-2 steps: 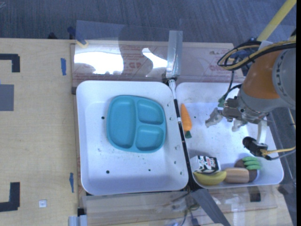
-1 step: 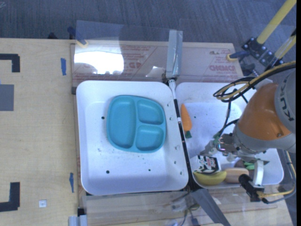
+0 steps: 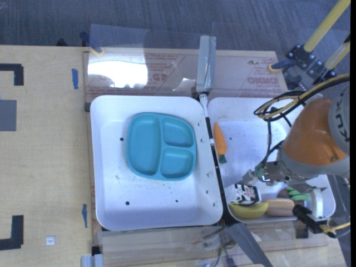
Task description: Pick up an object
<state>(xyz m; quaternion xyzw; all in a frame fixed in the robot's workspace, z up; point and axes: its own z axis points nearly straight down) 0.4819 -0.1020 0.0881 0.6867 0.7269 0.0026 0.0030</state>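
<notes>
Nearest the camera, a yellow banana (image 3: 248, 209) lies along the right bin's (image 3: 245, 132) front wall, a tan piece (image 3: 280, 206) touching its end. Just above hangs the jaws (image 3: 246, 192) — whether anything is held, I cannot tell. An orange carrot (image 3: 220, 141) lies by the divider; the left bin (image 3: 105, 166) holds a teal sectioned plate (image 3: 161, 146).

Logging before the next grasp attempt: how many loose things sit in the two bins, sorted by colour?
Blue: 1, the divided plate in the left bin
Orange: 1, the carrot in the right bin
Yellow: 1, the banana
Tan: 1, the bread stick
Green: 1, a piece partly hidden by the arm
Total: 5
</notes>
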